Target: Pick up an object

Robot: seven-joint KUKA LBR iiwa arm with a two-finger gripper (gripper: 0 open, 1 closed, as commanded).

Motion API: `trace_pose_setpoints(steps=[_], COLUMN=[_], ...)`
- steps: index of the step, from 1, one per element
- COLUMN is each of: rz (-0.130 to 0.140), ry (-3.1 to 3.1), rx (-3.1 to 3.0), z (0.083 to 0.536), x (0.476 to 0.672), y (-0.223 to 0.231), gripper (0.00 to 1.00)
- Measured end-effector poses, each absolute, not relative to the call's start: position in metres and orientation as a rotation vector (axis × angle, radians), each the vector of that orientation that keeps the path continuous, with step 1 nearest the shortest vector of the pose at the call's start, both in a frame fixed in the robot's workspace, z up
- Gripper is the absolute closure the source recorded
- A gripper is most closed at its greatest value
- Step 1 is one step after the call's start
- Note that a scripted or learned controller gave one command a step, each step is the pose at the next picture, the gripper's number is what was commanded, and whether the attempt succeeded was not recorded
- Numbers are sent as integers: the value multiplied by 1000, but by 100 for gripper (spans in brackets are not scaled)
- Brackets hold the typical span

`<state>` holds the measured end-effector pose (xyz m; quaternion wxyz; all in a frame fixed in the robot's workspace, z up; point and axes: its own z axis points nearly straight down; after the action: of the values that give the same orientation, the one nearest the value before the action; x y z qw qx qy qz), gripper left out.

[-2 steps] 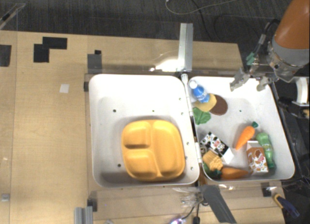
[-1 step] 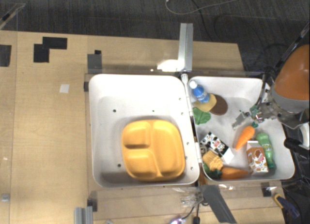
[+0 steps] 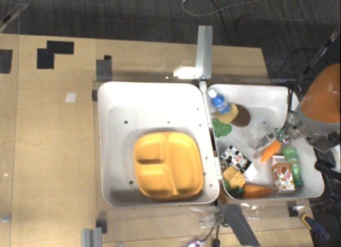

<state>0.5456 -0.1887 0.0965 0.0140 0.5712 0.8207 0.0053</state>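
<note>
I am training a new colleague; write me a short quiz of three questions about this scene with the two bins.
1. True or false: the yellow tray lies in the right bin.
2. Which thing lies nearest to the gripper?
A. the blue-capped bottle
B. the carrot
C. the black-and-white patterned item
3. Fill in: the tray has ___ compartments.

Key
1. False; it lies in the left bin.
2. B; the carrot's upper end lies right beside the gripper.
3. Three.
</note>
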Motion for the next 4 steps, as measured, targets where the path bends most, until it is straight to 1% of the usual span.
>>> trace_pose_setpoints(steps=[1,2,3,4], rz=[22,6,4,4], ry=[2542,2259,1904,1293], rx=[1768,2174,2494,2861], z=[110,100,124,107], x=[550,540,557,632], y=[-190,-205,-205,-186], gripper=[100,100,100,100])
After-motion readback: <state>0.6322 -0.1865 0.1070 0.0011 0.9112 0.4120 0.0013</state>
